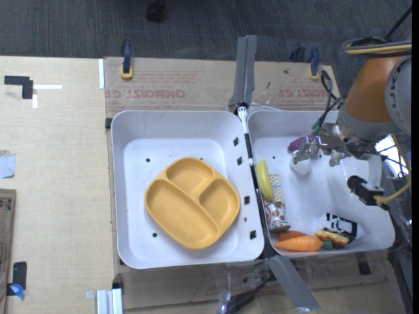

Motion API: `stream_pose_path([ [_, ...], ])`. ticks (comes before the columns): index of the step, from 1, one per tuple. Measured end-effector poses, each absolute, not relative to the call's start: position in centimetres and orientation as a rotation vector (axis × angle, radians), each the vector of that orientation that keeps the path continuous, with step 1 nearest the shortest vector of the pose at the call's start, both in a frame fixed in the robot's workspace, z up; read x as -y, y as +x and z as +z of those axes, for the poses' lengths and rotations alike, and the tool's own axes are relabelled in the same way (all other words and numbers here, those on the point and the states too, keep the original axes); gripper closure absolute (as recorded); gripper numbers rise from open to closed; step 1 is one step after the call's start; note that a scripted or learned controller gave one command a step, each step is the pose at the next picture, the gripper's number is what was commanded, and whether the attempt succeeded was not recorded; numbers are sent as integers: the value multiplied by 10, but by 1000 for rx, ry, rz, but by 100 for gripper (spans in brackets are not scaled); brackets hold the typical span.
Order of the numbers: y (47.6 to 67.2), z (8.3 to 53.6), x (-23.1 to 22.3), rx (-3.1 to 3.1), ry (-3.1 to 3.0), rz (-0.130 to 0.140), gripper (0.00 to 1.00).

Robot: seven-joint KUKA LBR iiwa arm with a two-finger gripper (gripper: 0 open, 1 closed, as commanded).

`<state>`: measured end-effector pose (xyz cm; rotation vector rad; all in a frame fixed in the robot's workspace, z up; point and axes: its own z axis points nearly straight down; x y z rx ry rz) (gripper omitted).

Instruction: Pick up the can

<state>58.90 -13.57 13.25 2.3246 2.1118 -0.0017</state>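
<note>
From my feed I see two shallow white plastic bins side by side on the surface (52,175), which is pale wood-grain laminate with a sheet of brown printed cardboard (177,84) under the bins' far edge. The left bin (131,136) has smooth, glossy walls with rounded corners and a few small dark holes in its floor. In it lies a yellow-orange divided plate (192,203), matte plastic, a rounded square turned at a slant, with three moulded compartments.

The right bin (275,126) holds the clutter. The can (276,208) lies on its side against that bin's left wall, a small cylinder with a printed paper-like label in white, red and brown; its length runs along the wall. Just beside its far end, touching or nearly so, is a yellow banana-shaped piece (264,180), smooth and curved. At the can's near end lies an orange carrot-shaped thing (301,243), tapered and glossy, and next to that a small multicoloured item (334,238) I cannot identify, with a black-and-white object (342,225) behind it.

The arm comes in from the right, its orange band (370,90) rounded and satin above grey metal. The hand (309,150) hangs over the far middle of the right bin, well apart from the can. Something purple (300,141) and a small white rounded piece (300,167) sit at its tip, but I cannot tell whether the hand is open or closed, or whether it grips either.
</note>
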Motion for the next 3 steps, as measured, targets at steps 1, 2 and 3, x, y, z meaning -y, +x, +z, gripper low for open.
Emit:
stream_pose_path([
  [1,511,90,131,-1846,2546,-5,0],
  [2,555,181,187,-1576,2718,-5,0],
  [3,476,90,167,-1727,2629,-4,0],
])
